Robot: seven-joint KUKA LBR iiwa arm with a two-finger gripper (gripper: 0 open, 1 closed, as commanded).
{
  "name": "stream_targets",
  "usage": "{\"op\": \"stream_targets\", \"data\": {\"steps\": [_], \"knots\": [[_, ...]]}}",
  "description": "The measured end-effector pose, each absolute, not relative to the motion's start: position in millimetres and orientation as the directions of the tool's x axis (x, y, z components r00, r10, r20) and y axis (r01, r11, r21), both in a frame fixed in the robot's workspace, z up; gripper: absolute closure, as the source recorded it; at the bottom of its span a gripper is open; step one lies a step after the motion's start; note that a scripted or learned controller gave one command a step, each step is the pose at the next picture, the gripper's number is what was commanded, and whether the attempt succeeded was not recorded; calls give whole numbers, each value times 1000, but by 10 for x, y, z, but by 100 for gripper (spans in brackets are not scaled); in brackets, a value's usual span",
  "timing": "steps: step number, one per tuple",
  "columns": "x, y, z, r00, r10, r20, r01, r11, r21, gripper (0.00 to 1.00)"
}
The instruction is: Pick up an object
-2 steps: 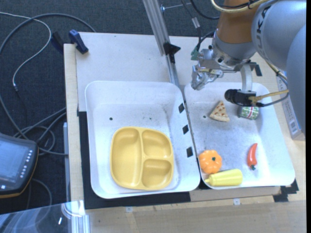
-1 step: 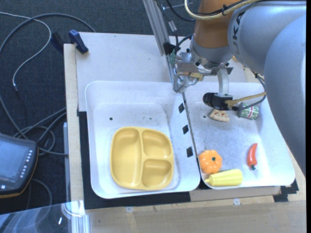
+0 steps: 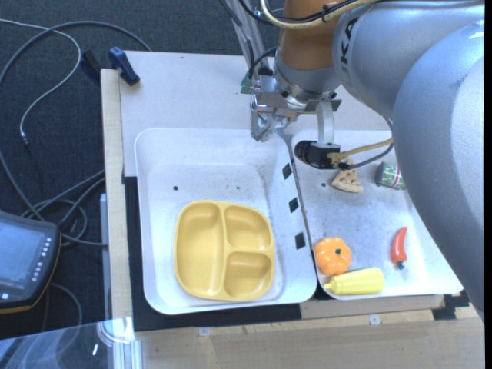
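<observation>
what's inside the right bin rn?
Right bin holds a pizza slice, green-and-red item, orange pumpkin, yellow corn and red chili. The arm covers the bin's far right side, so anything there is hidden.

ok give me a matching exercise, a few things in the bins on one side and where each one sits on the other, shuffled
Things:
1. yellow divided tray
2. orange pumpkin toy
3. red chili toy
4. pizza slice toy

Places:
A. right bin, toward its right side
B. left bin
C. right bin, far part, below the arm
D. right bin, near left corner, beside the yellow corn

Pairs: 1-B, 2-D, 3-A, 4-C
</observation>
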State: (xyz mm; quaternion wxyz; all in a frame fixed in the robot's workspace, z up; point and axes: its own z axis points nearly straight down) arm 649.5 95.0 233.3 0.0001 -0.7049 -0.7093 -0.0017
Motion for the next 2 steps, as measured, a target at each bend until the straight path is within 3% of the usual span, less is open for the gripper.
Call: {"op": "stream_targets", "data": {"steps": [1,2], "knots": [[6491,959,2295,-2,1000,0,1000,2,-2,100],[6492,958,2296,-1,1000,1,1000,1,-1,0]]}}
